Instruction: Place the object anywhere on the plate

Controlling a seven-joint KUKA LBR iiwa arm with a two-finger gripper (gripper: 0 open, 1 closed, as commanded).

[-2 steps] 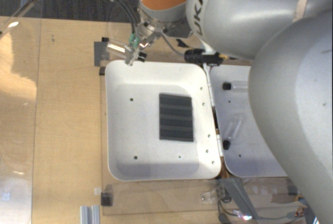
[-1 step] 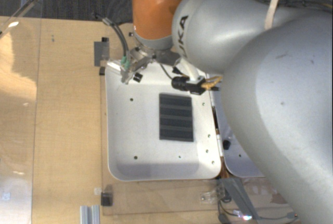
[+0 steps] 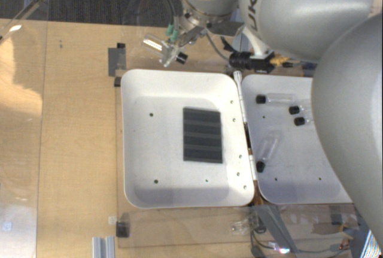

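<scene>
My pincer (image 3: 170,50) hangs beyond the left bin (image 3: 137,131); whether it grips anything I cannot tell. Next: reach the dark plate (image 3: 202,134).

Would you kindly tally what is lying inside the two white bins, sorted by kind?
Dark ridged plate in the left bin: 1
Clear tubes with black caps in the right bin: 3
Total: 4

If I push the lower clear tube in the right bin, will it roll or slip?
Probably rolls: the clear tube looks round and lies flat on the smooth floor of the right bin. Its glossy, see-through body suggests it is light and likely slippery.
</scene>
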